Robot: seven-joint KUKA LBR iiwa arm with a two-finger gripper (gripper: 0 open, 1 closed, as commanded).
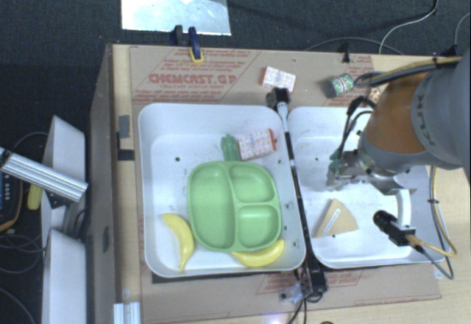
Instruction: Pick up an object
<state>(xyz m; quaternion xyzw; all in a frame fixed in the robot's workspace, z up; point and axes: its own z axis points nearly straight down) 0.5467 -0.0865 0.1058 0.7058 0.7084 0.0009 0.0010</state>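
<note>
Reaching in from the right, the grey arm [434, 116] had its claw [343, 174] low over the right bin [316, 135], near that bin's middle and close to the wall shared with the left bin [165, 138]. Whether the claw was apart or together could not be told from this slant, and nothing could be seen clamped in it. A tan wedge [335, 219] lay flat on the right bin's floor, just below the claw in the view and apart from it.

In the left bin sat a green divided plate [234, 205], with one banana [180, 238] beside its lower left edge and a second banana [259, 255] curled along its lower right edge. Above the plate lay a small red and white packet [255, 143], touching a green item [230, 146] whose shape was unclear; the print on the packet was too small to read.

The surface was covered by a brown sheet [221, 65] bearing the red words "CHEMCAST GP" [195, 79], with smaller red lines around them that could not be read. On that sheet, behind the bins, lay a small white box [278, 79] with red marks and a green and white roll [341, 84], well apart from each other. A blue clamp [193, 41] gripped the sheet's far edge.
</note>
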